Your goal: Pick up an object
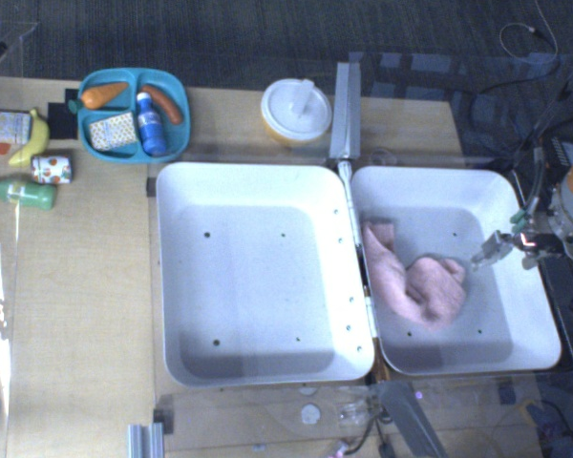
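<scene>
A crumpled pink cloth (415,282) lies against the right bin's (535,346) left wall. The gripper (501,246) hangs near the right edge; its state can't be told.

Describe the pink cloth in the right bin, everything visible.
The crumpled pink cloth looks like soft, fuzzy fabric, maybe a small towel. It lies bunched on the floor of the right shallow white bin, left of centre. A narrower strip runs up along the bin's left wall toward the divider, and a rounder folded lump sits to the right with a dark crease in its middle. The claw is just right of the lump's upper edge; whether it touches the cloth is unclear. The cloth is not lifted.
</scene>
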`<state>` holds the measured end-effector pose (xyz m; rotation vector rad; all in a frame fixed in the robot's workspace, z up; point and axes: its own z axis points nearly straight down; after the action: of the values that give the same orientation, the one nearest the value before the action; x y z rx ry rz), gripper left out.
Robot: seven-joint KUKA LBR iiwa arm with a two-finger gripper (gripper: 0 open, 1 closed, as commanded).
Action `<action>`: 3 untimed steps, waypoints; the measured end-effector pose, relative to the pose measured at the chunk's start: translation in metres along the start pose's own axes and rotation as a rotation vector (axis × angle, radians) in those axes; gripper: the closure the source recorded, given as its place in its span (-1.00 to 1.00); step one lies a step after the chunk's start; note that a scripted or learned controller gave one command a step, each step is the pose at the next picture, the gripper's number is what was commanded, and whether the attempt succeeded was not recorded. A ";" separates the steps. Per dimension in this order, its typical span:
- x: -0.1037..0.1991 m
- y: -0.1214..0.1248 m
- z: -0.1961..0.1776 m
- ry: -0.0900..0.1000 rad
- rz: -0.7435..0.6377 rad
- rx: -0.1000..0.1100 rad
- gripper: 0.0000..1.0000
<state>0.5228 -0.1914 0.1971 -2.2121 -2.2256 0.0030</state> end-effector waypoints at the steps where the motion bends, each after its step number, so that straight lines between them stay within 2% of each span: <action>1: 0.083 -0.030 0.102 -0.004 -0.111 -0.014 -1.00; 2: 0.084 -0.028 0.091 -0.004 -0.113 -0.018 1.00; 3: 0.134 0.034 0.003 -0.001 -0.107 -0.007 1.00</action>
<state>0.5563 -0.0568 0.1937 -2.0934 -2.3458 -0.0040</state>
